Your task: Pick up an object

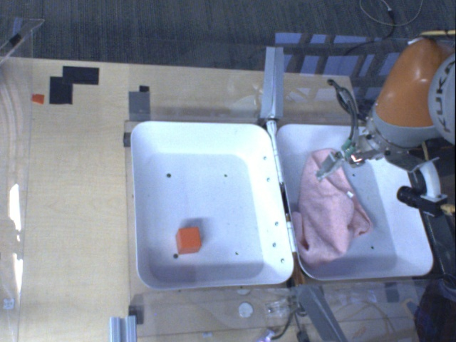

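Note:
A pink cloth (326, 212) lies crumpled in the right bin (406, 255), covering its left half. My gripper (335, 182) is low over the cloth's upper part, reaching in from the right under the orange wrist band. Its two fingers (324, 171) stand spread apart on the fabric, open, with nothing clamped between them. A small orange cube (189, 240) sits alone in the left bin (214, 148), near its front left corner, far from the gripper.
A metal divider (281, 191) runs between the two bins. The arm's body and cables (413, 98) hang over the right bin's far right corner. Black markers (71, 83) and a small orange tag (38, 99) lie on the bench at far left.

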`<action>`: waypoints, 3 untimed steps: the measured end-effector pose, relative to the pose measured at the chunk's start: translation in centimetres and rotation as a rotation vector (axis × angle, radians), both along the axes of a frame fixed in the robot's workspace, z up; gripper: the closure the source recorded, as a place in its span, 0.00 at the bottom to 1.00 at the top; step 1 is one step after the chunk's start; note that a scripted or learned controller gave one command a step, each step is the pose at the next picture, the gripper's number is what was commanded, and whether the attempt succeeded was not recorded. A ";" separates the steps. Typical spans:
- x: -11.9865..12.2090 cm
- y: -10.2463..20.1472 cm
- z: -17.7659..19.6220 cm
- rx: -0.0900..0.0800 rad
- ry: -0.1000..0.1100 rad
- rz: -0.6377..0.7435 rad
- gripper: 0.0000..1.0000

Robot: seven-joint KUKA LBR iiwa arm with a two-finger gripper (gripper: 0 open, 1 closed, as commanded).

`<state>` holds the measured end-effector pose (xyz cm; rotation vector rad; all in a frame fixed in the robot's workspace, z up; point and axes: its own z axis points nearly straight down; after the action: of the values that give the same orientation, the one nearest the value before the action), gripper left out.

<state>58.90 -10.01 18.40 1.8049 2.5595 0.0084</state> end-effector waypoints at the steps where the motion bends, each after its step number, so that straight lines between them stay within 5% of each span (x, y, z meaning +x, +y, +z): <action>1: 0.7 -1.5 -8.7 0.000 0.002 -0.002 0.00; 2: 2.0 -0.8 -7.6 0.001 0.005 -0.055 0.00; 3: -0.1 -1.7 -9.3 0.000 -0.005 0.049 0.00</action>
<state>58.80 -11.75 9.08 1.7395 2.5995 0.0129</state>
